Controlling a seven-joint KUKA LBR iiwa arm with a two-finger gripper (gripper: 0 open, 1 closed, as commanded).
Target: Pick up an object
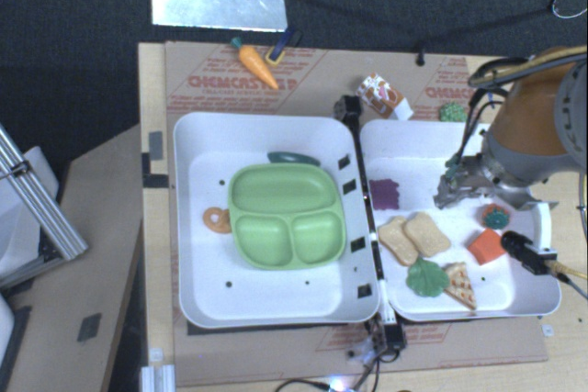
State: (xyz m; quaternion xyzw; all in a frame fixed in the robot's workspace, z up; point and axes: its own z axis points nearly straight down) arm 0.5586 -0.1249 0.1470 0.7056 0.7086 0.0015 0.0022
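Note:
My gripper [452, 191] hangs over the middle of the right bin [432, 145], with bare bin floor under it. To its left lies a purple piece [383, 193]. Two bread slices [414, 237] lie in front of it. A teal round piece [496, 217] and a red-orange block [486, 245] sit to its right, close to the wrist. At the bin's front lie a green leafy piece [425, 277] and a pizza slice [459, 285]. Nothing shows between the gripper's tips.
The left bin [197, 197] holds a green divided plate [285, 214], an orange ring [217, 220] and a dark green piece [294, 158] behind the plate. On the cardboard behind the bins lie a carrot [257, 66], a snack pack [381, 95] and a small green thing [452, 112].

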